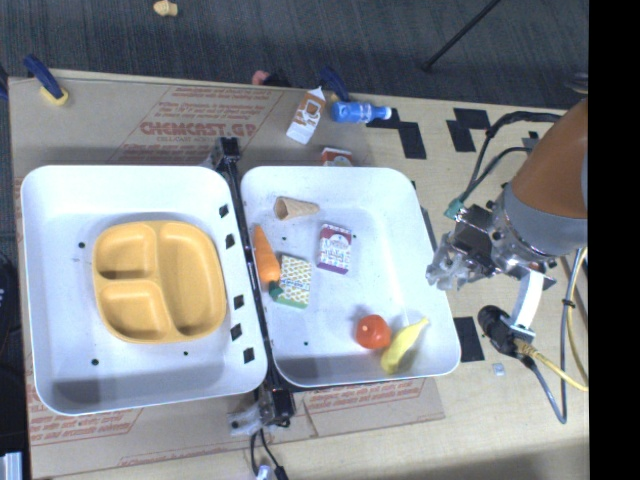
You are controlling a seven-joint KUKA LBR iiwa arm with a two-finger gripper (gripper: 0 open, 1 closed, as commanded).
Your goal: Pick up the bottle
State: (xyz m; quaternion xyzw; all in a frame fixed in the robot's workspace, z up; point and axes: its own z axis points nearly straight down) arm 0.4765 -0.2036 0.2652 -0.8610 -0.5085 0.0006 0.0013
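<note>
A: Bottle (358,113), blue, lying on its side on the brown board (200,118) behind the right bin (425,238), outside both bins, cap end pointing toward the view's right. Just beside it on the left, a small white and brown carton (306,116), also on the board. A second small item sits at the right bin's far rim; too small to identify.

B: Arm and tool?

A: Gripper (450,266), off the right bin's right edge, over the bench, well apart from the bottle. Nothing is visible between its parts. Whether it is released or clenched, I cannot tell from this angle. Orange band (560,173) above the wrist at the view's right. Black cables (500,148) loop beside it.

B: Right bin contents?

A: Cone (295,207) near the far wall. Purple and white packet (335,247) at centre. Carrot (265,255) along the left wall, with a chequered green packet (293,280) touching its lower end. Tomato (372,331) and banana (402,345) side by side near the front right corner, touching or nearly so.

B: Left bin (50,268)?

A: One yellow divided tray (160,278), three compartments, resting flat at centre.

B: Elsewhere?

A: Blue clamp (45,80) at the board's far left corner. Small yellow scrap (165,8) on the dark floor beyond.
</note>
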